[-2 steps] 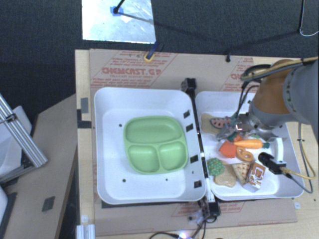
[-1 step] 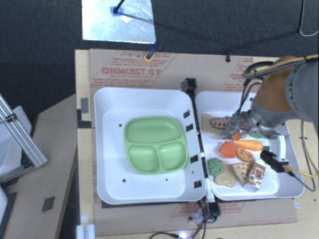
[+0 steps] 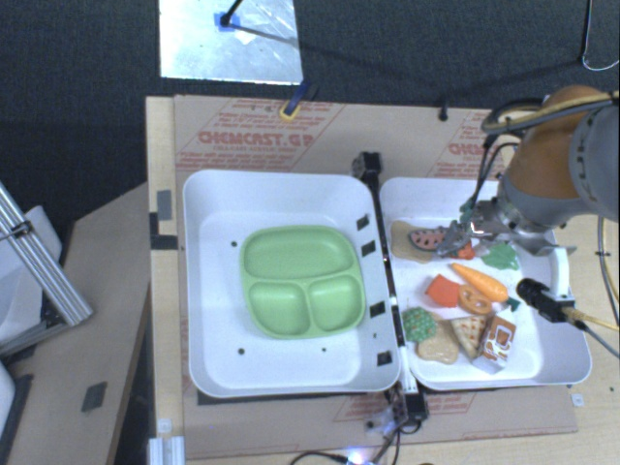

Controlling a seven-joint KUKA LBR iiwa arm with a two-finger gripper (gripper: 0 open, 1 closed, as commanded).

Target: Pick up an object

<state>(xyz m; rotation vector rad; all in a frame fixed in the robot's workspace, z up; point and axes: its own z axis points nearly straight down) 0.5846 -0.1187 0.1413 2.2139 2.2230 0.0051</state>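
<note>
My gripper [image 3: 453,241] is low in the right bin [image 3: 562,356], at its back left part. Its tip is beside the right end of a watermelon slice [image 3: 420,237] lying on a tan piece. A small red piece [image 3: 467,253] shows just under the gripper. Close by lie a carrot [image 3: 480,281], a green leafy piece [image 3: 501,256], an orange-red wedge [image 3: 442,291] and an orange slice [image 3: 477,301]. Nothing is visibly lifted.
Toward the front of the right bin lie a broccoli [image 3: 419,324], a tan cookie [image 3: 438,350], a toast triangle [image 3: 469,330] and a small carton [image 3: 499,341]. The left bin [image 3: 208,260] holds a green divided plate [image 3: 298,281]. A divider [image 3: 383,269] separates the bins.
</note>
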